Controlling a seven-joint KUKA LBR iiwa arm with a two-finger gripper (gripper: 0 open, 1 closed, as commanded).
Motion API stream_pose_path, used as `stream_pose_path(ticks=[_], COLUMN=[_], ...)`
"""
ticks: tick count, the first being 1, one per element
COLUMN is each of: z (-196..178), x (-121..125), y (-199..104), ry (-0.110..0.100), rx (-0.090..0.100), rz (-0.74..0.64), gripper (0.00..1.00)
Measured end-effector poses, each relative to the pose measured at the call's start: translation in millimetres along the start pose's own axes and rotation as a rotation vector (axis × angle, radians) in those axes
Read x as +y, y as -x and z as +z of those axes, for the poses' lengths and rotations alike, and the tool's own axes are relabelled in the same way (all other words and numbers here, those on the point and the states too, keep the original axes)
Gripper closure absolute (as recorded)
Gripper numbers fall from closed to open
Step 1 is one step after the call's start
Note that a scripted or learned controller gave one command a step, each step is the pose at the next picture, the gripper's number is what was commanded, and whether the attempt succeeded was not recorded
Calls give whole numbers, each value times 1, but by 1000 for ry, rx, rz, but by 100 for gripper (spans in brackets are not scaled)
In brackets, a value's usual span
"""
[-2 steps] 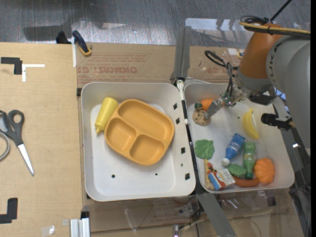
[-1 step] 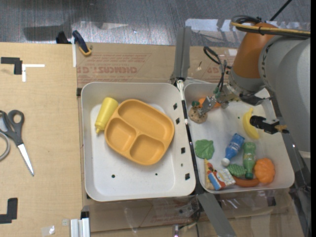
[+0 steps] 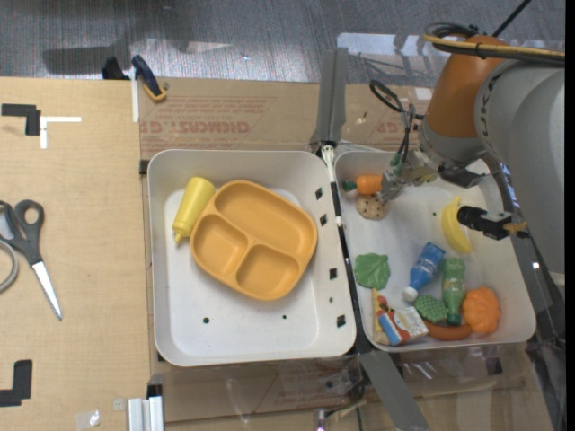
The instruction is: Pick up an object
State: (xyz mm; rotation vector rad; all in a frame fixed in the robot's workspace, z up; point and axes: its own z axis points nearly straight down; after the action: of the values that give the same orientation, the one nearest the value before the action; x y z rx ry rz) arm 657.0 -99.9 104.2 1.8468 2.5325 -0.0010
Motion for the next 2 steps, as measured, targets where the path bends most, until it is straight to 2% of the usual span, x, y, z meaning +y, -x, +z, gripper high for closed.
stream_pose_path(ticks=[1,2], z=[-47,-151], x=[-48,-69], y=[88,6], ry=[-1,-5], rx=[2,4], rz=[-169,174], gripper=[100,100])
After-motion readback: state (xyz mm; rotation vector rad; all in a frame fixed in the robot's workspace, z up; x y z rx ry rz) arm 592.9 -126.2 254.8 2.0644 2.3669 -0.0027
